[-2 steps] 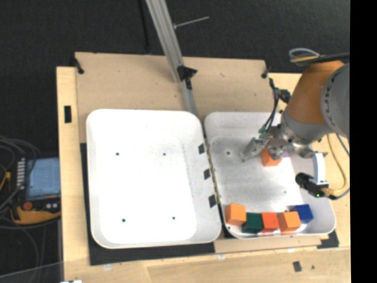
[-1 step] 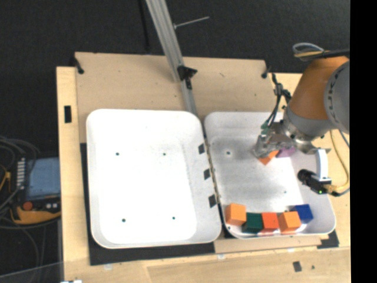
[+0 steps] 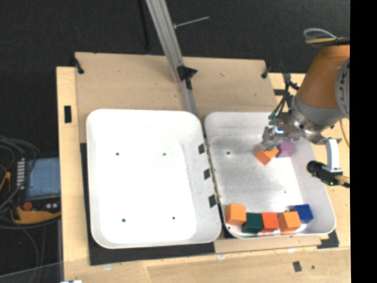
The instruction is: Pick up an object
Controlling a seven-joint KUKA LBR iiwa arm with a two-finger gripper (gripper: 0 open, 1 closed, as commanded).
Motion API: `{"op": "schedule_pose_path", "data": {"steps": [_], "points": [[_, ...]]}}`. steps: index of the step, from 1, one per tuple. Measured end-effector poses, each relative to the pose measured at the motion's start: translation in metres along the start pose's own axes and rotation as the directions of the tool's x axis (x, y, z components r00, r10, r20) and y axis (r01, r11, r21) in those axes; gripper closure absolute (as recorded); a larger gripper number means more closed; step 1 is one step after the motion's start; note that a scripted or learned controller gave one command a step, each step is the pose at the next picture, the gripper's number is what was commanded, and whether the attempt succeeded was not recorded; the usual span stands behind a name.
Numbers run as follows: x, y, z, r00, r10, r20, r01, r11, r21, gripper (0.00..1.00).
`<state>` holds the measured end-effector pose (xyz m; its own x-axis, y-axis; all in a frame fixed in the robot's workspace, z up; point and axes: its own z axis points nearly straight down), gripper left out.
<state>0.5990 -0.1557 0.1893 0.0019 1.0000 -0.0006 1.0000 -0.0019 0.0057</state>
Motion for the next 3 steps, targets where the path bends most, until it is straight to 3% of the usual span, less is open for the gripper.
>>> {"op": "schedule_pose_path", "data": {"steps": [1,2,3], "points": [[-0.006,0.010,-0.058,1.000,-0.004,0.001,0.004,1.000,-0.002,1.00],[-0.007,0.011,-0.071,1.000,-0.008,0.000,0.008,1.000,0.002,1.00],[0.045,0.016,-0.058,1.000,-0.008,-0.001,0.008,1.000,0.006,1.00]]}}
